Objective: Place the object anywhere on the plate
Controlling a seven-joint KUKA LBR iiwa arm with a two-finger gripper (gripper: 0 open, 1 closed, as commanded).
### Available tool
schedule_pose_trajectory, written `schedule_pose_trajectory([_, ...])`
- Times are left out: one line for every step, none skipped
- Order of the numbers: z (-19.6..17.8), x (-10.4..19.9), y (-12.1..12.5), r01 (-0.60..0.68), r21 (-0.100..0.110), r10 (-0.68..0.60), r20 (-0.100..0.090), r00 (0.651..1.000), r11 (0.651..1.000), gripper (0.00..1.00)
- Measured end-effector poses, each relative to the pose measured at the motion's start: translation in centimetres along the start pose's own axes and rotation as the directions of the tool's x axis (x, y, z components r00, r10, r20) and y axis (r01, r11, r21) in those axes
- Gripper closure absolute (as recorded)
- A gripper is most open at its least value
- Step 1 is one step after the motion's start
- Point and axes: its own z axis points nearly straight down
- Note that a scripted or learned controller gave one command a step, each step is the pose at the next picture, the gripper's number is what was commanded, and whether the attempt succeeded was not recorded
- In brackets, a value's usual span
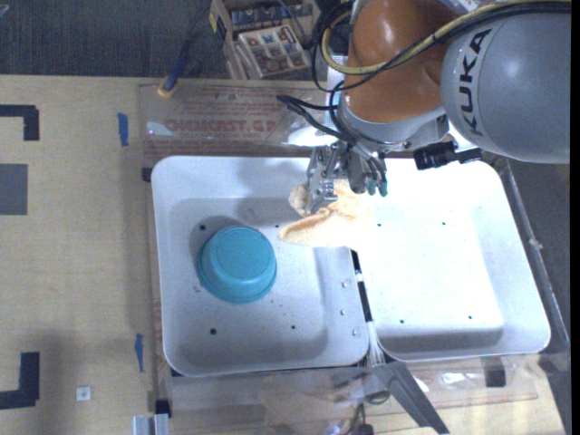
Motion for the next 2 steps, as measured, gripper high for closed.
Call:
schedule_pose_trajectory([-0.47, 1.66, 4.90, 0.003, -0.001, -0.003, 0.000, 1.000, 1.000, 1.00])
schedule_pose_trajectory([-0.51, 1.64, 4.88, 0.003, -0.001, -0.003, 0.000, 1.000, 1.000, 0.00])
